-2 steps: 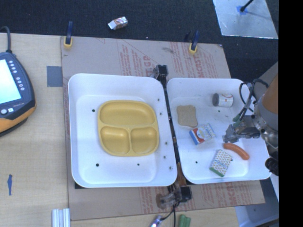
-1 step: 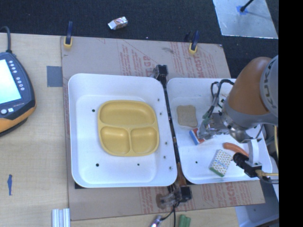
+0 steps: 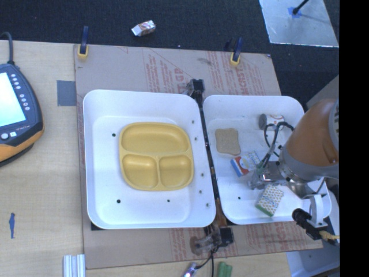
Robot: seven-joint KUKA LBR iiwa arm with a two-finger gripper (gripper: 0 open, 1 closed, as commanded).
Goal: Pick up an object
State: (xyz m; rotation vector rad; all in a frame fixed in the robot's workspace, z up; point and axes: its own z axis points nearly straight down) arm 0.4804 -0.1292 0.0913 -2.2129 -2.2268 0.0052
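Note:
The right bin [image 3: 242, 105] holds a tan flat piece [image 3: 227, 141] near its left wall. Close by lie a red, white and blue item [image 3: 242, 165] and a green-speckled packet [image 3: 269, 200] toward the front. A small grey object [image 3: 263, 120] lies at the back. My gripper [image 3: 258, 179] reaches in from the right, low over the bin, between the striped item and the speckled packet. The arm's orange band [image 3: 311, 137] covers the bin's right side.
The left bin [image 3: 104, 206] carries a yellow three-compartment plate [image 3: 155, 154]. A teach pendant [image 3: 17, 111] lies on the bench at far left. Clamps [image 3: 235, 52] hold the cardboard sheet at the back. Cables run over the right bin's back right.

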